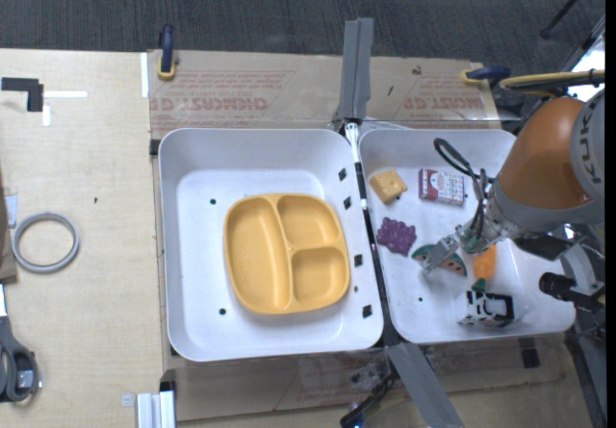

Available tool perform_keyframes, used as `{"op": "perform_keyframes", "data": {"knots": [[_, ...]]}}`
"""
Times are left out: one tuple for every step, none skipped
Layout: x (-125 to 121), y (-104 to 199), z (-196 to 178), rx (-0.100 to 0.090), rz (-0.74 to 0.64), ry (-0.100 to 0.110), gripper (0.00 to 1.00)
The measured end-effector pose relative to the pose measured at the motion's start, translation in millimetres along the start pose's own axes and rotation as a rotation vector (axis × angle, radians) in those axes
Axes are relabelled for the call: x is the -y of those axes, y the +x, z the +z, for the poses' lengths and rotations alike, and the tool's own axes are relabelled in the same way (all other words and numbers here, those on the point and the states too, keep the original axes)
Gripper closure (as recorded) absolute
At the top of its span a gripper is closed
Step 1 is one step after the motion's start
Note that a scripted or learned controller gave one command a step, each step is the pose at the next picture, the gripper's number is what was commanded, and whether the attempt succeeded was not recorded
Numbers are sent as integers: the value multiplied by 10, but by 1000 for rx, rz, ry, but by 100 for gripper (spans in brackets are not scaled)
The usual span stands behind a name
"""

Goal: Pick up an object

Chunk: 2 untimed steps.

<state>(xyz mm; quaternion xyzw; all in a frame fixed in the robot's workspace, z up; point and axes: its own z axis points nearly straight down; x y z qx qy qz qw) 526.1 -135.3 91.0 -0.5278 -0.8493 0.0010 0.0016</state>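
Reaching in from the right, the gripper (445, 256) hangs low in the right bin (423, 315), apparently to grab the purple object (396, 235) just left; whether it is open I cannot tell.

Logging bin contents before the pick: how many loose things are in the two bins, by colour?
Yellow: 2, divided plate and block
Purple: 1, grape bunch
Red-and-white: 1, small carton
Orange: 1, piece
Black-and-white: 1, small item
Total: 6
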Motion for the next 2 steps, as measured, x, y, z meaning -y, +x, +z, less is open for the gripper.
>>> {"op": "perform_keyframes", "data": {"knots": [[1, -6, -86, 0, 2, 0, 100], [-83, -281, -2073, 3, 455, -1, 100]]}}
